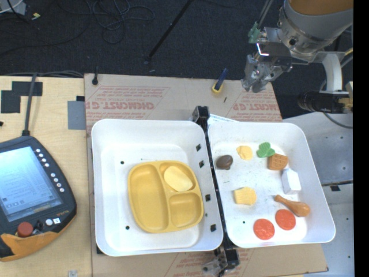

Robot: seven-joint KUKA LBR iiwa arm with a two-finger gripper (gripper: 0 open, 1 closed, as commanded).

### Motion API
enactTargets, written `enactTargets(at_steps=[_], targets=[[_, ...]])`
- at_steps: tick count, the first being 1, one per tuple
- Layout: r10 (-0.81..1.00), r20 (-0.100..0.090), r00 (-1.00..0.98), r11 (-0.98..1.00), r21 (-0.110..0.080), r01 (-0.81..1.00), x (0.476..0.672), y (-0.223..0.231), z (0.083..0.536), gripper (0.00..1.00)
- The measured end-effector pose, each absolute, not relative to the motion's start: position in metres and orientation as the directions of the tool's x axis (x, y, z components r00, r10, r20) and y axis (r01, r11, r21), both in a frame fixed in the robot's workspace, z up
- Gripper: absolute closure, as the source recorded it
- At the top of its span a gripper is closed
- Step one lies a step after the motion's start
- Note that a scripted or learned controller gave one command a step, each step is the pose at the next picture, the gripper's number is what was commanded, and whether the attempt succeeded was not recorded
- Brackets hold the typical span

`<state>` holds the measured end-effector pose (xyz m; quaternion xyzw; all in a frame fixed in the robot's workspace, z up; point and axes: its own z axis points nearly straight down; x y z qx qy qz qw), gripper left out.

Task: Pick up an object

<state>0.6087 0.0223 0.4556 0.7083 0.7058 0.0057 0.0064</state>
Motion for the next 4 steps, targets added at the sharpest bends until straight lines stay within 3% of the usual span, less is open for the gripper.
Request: enactTargets(at_steps=[1,2,3,4], targets=[[1.0,0.001,-0.004,0.004,-0.01,1.0,0.621,0.087,0.348,1.0],[1.0,-0.002,0.002,-0.002,-0.016,1.0,0.564,0.065,0.264,1.0],[1.0,0.0,0.002,-0.002,-0.005,1.0,0.557,0.071,0.254,1.0],[1.0,0.0,0.003,-0.003,0.008,1.0,0.552,0.03,0.355,1.0]])
